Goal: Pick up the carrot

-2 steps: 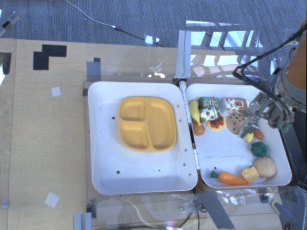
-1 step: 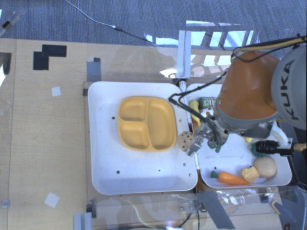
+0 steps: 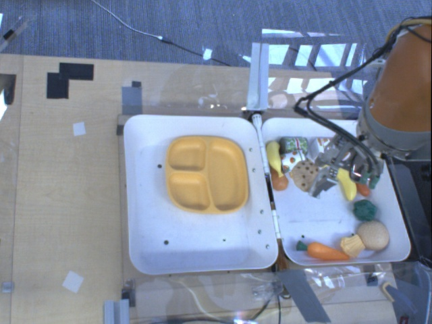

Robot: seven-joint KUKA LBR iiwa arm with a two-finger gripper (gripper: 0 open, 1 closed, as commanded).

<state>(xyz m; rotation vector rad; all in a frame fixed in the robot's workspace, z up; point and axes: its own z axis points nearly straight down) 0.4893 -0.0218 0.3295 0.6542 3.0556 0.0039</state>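
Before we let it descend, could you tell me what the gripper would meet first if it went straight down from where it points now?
Probably the round brown cookie just under the gripper, not the orange carrot; depth is unclear.

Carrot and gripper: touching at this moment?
Apart. The camera view shows the carrot lying at the right bin's near edge, with bare white floor between it and the gripper.
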